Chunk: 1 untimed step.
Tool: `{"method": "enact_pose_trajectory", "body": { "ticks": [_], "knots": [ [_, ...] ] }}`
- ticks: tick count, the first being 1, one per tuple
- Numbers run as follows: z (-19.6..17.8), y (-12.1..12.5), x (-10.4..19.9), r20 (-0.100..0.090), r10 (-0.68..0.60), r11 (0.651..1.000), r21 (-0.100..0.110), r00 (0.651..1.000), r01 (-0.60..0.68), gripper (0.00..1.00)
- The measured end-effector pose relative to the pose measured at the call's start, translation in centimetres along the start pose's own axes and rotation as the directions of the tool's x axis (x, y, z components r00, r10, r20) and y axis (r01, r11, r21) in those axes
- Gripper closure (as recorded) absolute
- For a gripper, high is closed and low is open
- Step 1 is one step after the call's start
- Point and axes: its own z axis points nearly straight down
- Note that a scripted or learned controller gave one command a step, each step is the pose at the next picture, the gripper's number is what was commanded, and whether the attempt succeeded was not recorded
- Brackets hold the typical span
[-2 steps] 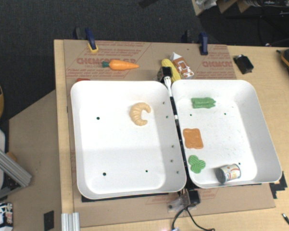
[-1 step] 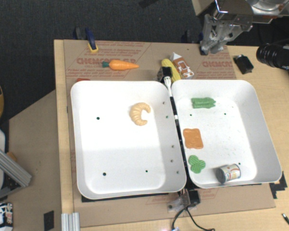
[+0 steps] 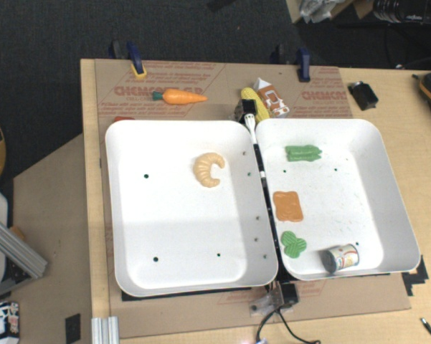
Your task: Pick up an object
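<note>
Dark carpet floor around a cardboard-topped bench (image 3: 72, 192).

Left bin (image 3: 179, 228): one tan croissant (image 3: 209, 170), toward 12 o'clock of centre.

Right bin (image 3: 358, 185): orange square piece (image 3: 287, 206) at its 9 o'clock edge; green oblong toy (image 3: 302, 153) at 11; tin can (image 3: 341, 257) lying on its side at 6; green leafy piece (image 3: 294, 244) at 7, near the can, apart.

On the bench at 12 o'clock of the bins: carrot (image 3: 179, 97), yellow item (image 3: 249, 97), small carton (image 3: 272, 100).

Hand state: cannot tell.
</note>
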Motion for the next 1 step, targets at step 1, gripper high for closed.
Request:
{"method": "enact_pose_trajectory", "body": {
  "ticks": [1],
  "knots": [
    [-0.19, -11.38, -0.32, -0.003, -0.005, 1.0, 0.014, 1.0, 0.005, 1.0]
  ]
}}
